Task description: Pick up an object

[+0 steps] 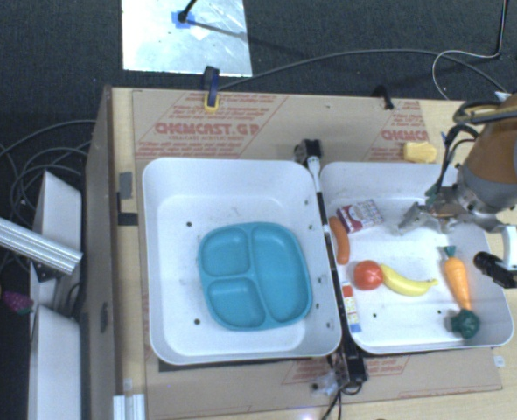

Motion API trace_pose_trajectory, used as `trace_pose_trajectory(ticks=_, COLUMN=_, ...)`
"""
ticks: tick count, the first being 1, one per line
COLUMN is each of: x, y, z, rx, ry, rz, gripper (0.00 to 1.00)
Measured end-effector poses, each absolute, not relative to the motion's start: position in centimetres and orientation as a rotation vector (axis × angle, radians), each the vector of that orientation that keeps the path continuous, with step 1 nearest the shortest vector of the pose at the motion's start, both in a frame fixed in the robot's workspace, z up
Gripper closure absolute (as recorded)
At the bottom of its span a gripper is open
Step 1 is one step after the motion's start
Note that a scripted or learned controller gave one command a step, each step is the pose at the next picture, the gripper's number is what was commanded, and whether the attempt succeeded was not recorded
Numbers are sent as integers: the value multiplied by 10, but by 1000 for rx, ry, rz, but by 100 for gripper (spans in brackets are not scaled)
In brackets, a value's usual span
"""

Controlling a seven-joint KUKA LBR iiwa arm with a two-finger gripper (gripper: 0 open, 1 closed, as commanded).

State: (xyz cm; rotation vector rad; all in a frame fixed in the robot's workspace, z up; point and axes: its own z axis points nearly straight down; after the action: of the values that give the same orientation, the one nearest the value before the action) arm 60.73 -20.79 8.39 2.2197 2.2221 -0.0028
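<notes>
The gripper (pixel 433 210) hovered over the right bin (pixel 503 322) with its jaws spread and nothing between them, so the approach step looked in hand. Just beyond them lay the carrot (pixel 456 280), the banana (pixel 405 281) and a small box (pixel 358 215); next, descend squarely over one.

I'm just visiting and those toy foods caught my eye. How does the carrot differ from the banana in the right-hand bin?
The carrot is orange with a dark green top; the banana is plain yellow. The carrot is straight and runs up-down in the picture, while the banana is curved and lies mostly sideways. The carrot sits near the bin's right edge; the banana lies nearer the middle, beside the tomato. Both lie flat in the right bin.
</notes>
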Motion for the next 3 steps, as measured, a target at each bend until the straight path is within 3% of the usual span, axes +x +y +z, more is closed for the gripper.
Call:
trace_pose_trajectory(ticks=1, x=668, y=-114, z=103, rx=2214, ry=2225, rz=7, gripper=0)
trace_pose_trajectory(ticks=2, x=670, y=-143, z=213, rx=2213, ry=2218, rz=6, gripper=0)
trace_pose_trajectory(ticks=3, x=583, y=-132, z=170, rx=2220, ry=2224, rz=-1, gripper=0)
